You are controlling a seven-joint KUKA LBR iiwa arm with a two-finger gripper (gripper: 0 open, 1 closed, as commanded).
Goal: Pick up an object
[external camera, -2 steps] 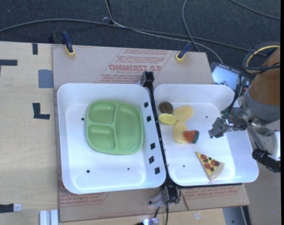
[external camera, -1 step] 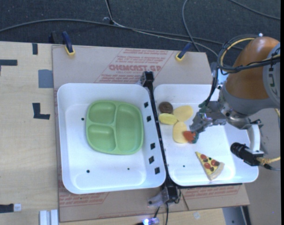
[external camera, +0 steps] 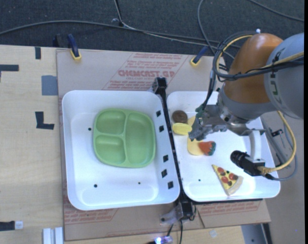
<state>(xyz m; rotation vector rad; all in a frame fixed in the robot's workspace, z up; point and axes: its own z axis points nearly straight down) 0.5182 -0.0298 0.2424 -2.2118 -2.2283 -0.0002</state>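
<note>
My gripper [external camera: 197,132] hangs low in the right bin [external camera: 255,189], just above its left-middle part. Right under and beside it lie a yellow piece [external camera: 182,129] and a yellow-and-red toy food item [external camera: 202,148]. A brown round piece [external camera: 179,116] sits a little further back, near the divider. A pizza slice [external camera: 227,179] lies toward the bin's front. The arm's wrist hides the fingertips, so nothing shows between them.
The left bin [external camera: 77,187] holds a green divided plate [external camera: 124,138]. A black divider [external camera: 166,136] runs between the bins. A black cylinder [external camera: 244,162] with a cable juts from the arm over the right bin's right side. Cables trail behind the bench.
</note>
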